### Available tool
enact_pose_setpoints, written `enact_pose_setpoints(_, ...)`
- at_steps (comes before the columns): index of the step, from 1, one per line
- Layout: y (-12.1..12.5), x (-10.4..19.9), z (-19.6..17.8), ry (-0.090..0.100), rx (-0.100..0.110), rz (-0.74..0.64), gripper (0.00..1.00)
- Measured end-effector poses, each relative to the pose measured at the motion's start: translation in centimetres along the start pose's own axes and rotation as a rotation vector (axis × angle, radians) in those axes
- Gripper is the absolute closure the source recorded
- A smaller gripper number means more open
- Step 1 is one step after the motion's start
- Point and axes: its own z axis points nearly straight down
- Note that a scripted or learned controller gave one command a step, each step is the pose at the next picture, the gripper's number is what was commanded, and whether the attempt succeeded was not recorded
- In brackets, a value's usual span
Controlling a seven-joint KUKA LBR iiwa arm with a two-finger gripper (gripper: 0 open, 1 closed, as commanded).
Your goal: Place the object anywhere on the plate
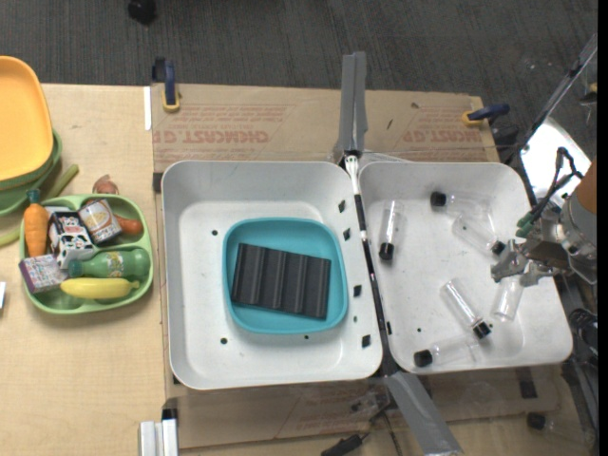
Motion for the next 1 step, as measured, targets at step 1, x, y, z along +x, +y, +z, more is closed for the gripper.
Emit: enact_pose_setpoints(1,0.0,0.0,0.0,0.0,0.0,0.0,0.0)
